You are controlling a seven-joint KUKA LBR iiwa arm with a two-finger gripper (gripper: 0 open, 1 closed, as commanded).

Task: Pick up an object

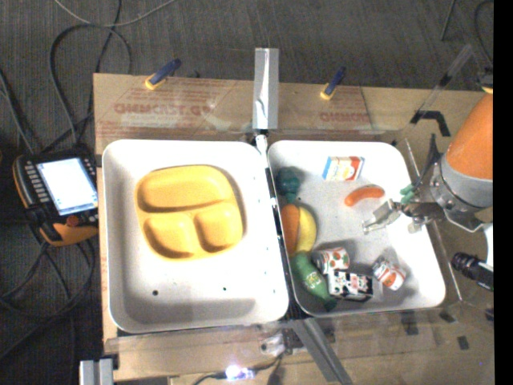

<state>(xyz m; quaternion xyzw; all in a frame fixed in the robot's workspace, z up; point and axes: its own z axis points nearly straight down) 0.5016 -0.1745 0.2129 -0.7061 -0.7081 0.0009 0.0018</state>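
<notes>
We have our gripper [383, 217] hanging over the right bin [417, 299], toward its right wall, reaching in from the right; its metal fingers look spread, and we see nothing between them. The thing that lies closest is the sausage [365, 194], an orange-red piece just to the far-left of the fingertips and apart from them. Its long axis runs left to right with a slight rise at the right end, so we judge that a grasp would want the fingers set across its short width, closing near to far. A short shift left and far, then a drop, would put us over it. The other candidates lie farther off: a small carton [343, 168] at the far side, a can [388, 275] at the near side, more cartons [341, 273] near-left, and a banana [306, 227] and other fruit along the left wall. The left bin [120, 295] holds a yellow tray [191, 210], well away from us.
</notes>
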